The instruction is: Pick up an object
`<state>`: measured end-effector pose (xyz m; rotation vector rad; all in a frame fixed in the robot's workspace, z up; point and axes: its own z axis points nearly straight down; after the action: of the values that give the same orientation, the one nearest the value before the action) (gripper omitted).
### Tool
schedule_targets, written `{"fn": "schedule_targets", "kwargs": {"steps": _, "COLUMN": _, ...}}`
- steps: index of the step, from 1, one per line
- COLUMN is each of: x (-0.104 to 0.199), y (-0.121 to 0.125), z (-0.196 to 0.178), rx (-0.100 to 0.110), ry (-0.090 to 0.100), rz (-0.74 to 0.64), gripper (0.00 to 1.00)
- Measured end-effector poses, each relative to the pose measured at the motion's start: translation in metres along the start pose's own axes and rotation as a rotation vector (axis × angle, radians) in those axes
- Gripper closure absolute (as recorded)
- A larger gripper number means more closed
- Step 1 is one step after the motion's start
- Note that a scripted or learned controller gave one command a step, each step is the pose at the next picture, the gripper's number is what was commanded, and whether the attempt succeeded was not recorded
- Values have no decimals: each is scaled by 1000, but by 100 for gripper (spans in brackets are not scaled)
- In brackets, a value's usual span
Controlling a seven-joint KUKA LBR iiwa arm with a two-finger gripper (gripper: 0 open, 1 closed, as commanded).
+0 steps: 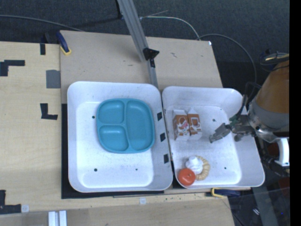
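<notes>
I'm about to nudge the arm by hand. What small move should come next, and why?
Probably ease the gripper a little left toward the brown and white carton pair in the right white bin. It hangs over bare bin floor just right of the cartons, with nothing between its fingers, and they are the nearest object; the red and white toy lies farther off.

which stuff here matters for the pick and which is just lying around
For the job:
- pincer
- two small brown-and-white cartons
- red ball
- cream ring with white lump
- right white bin

Lying about:
- blue divided plastic plate
- left white bin
</notes>
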<state>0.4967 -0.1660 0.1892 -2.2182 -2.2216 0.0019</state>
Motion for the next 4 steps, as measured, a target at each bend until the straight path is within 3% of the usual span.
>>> {"fn": "schedule_targets", "kwargs": {"steps": 1, "x": 0, "y": 0, "z": 0, "rx": 0, "ry": 0, "rz": 0, "gripper": 0}}
{"fn": "schedule_targets", "kwargs": {"steps": 3, "x": 7, "y": 4, "z": 100, "rx": 1, "ry": -1, "rz": 0, "gripper": 0}}
{"fn": "schedule_targets", "kwargs": {"steps": 4, "x": 7, "y": 4, "z": 88, "rx": 2, "ry": 1, "rz": 0, "gripper": 100}}
